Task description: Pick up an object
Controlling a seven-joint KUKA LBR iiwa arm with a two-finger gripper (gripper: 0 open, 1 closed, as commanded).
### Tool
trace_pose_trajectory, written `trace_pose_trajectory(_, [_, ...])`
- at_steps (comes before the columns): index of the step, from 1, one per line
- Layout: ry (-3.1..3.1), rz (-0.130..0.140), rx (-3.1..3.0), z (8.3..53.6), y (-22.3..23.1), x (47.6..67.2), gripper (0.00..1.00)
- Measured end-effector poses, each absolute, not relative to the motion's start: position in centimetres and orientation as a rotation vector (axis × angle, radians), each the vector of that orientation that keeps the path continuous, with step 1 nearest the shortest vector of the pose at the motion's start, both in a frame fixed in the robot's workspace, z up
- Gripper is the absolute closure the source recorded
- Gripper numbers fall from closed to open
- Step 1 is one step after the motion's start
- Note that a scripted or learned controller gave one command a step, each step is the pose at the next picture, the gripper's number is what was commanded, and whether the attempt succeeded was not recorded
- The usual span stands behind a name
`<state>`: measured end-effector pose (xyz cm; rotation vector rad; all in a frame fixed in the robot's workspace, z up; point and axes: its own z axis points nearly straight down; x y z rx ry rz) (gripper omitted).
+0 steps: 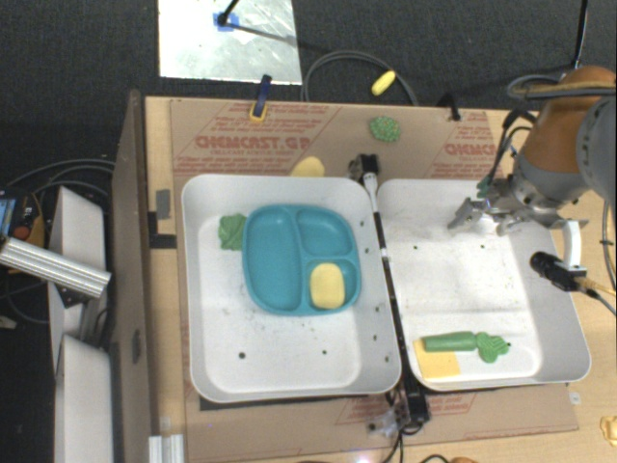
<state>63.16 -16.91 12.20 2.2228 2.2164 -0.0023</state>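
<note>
Carrot [465,342], a green toy with a leafy end, lies in the right bin [559,355], well below the gripper [474,212] and slightly to its left in the camera view, close to the bin's near rim. It touches the top edge of a yellow block [440,365] that sits just under it. Neither piece is in contact with the gripper.

The gripper hangs over the upper part of the right bin, just inside the far rim, at the end of the arm [564,152] that comes in from the right. Its 2 fingers look spread apart and nothing shows between them, though they are small and somewhat blurred at this angle.

Left of the gripper, across the divide between the 2 bins, the left bin [207,355] holds a blue tray [275,268] with 3 compartments. A yellow lemon [328,285] rests in the tray's lower right compartment. A green leaf [232,231] lies just beside the tray's upper left corner, touching or nearly touching it; which one cannot be made out.

Beyond the bins, up and left of the gripper, a green ball [385,128] and a yellow disc [308,168] sit on the cardboard [241,143], the disc right against the left bin's far rim.
</note>
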Motion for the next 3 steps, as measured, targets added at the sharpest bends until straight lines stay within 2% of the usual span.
trace_pose_trajectory(1, [2.225, -0.004, 2.225, 8.2, -15.7, 57.9, 0.00])
trace_pose_trajectory(2, [2.223, 0.007, 2.210, 8.6, -16.0, 63.7, 0.00])
trace_pose_trajectory(3, [2.216, -0.010, 2.235, 8.4, -21.1, 50.9, 0.00])
